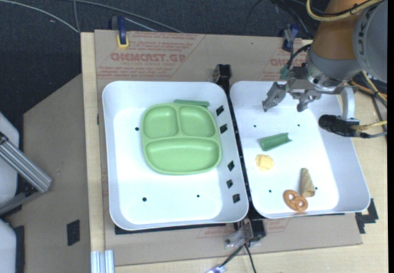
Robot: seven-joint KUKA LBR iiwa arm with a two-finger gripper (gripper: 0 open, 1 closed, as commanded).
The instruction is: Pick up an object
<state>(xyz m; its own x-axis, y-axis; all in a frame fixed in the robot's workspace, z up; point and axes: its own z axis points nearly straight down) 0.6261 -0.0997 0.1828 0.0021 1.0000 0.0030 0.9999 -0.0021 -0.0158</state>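
A brown board [154, 50] under the bins carries red print reading "CHEMCAST GP", partly hidden. The left bin [123, 142] holds a green divided plate [181, 139], with a flat green piece [192, 103] just behind it. In the right bin [345, 167] lie a green wedge [274, 141], a small yellow piece [265, 162] just below it, a tan cone [306, 182] and an orange pretzel ring [296, 200] near the front edge. The gripper [287, 101] hangs over the right bin's back part, fingers spread apart, nothing between them, well above the green wedge.
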